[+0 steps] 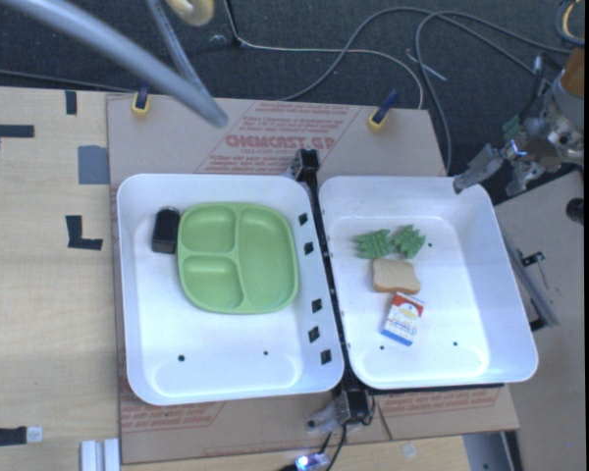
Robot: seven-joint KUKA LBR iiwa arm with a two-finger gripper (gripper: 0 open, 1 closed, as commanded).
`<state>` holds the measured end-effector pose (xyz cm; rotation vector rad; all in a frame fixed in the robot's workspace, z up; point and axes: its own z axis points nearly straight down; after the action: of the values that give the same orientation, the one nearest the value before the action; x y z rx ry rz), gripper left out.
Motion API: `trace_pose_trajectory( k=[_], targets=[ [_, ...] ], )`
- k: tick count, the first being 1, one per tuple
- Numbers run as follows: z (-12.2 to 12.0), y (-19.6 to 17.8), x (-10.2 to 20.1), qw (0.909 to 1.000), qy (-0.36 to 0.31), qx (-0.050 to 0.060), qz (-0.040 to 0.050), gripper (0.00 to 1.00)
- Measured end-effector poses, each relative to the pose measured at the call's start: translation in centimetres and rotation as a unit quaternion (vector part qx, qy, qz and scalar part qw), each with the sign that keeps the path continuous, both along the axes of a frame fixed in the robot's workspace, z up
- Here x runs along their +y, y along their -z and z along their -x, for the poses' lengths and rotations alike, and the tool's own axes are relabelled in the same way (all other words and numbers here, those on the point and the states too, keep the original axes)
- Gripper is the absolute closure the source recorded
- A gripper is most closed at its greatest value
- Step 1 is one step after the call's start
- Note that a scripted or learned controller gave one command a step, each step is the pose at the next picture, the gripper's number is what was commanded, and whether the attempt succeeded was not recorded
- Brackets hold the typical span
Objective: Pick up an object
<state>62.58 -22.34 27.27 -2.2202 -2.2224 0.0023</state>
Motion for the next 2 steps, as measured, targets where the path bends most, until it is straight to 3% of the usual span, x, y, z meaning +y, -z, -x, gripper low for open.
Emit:
trace_pose_trajectory(
  k=[2],
  targets=[
    [1.9, 11.9, 0.7, 1.0, 0.0, 0.003, -0.0004, 0.0]
  ],
)
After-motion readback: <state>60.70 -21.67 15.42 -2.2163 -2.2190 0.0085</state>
